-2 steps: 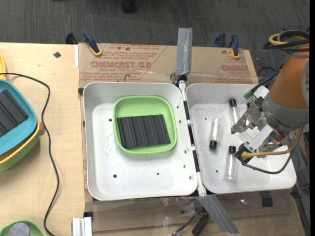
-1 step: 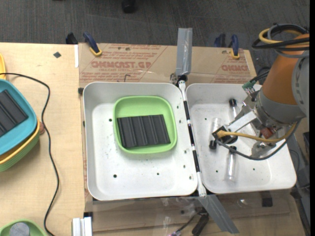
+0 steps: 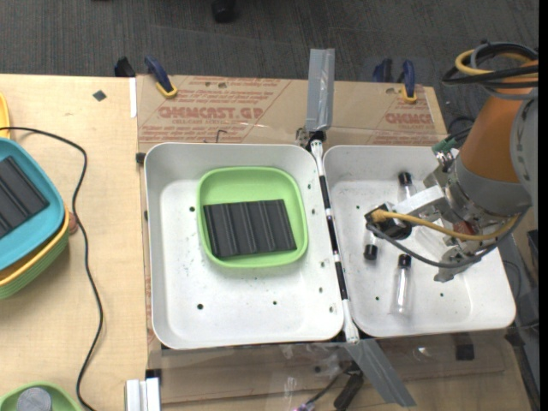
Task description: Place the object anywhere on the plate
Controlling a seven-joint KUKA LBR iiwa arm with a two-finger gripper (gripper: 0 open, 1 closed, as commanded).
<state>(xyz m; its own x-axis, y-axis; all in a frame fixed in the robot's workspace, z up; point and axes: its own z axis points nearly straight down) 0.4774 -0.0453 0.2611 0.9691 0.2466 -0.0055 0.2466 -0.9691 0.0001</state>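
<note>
In the right bin [image 3: 479, 315], camera view, the gripper [image 3: 447, 262] sits low over the floor, just right of a clear tube [image 3: 400, 288] that I take to be the object. The wrist hardware hides its opening, so I cannot tell how wide it stands, and I see nothing gripped in it. Judged step: the pick is not yet made and the tube lies loose on the bin floor, apart from the gripper. To do it well, I would centre over the tube's mid-length, close across its narrow width and not along it, and come down square so it cannot roll away. I would then lift clear of the wall between the bins before crossing to the left bin [image 3: 171, 315]. The green plate [image 3: 208, 188] there carries a black ribbed insert [image 3: 251, 228] over most of its middle. A low release onto that insert should stop the tube rolling. Two small black pieces [image 3: 370, 251] [image 3: 404, 178] lie near the tube and should be avoided. Object appearance: slim, transparent, dark cap at its far end, lying flat and roughly pointing away from the camera. Likely smooth and slippery.
</note>
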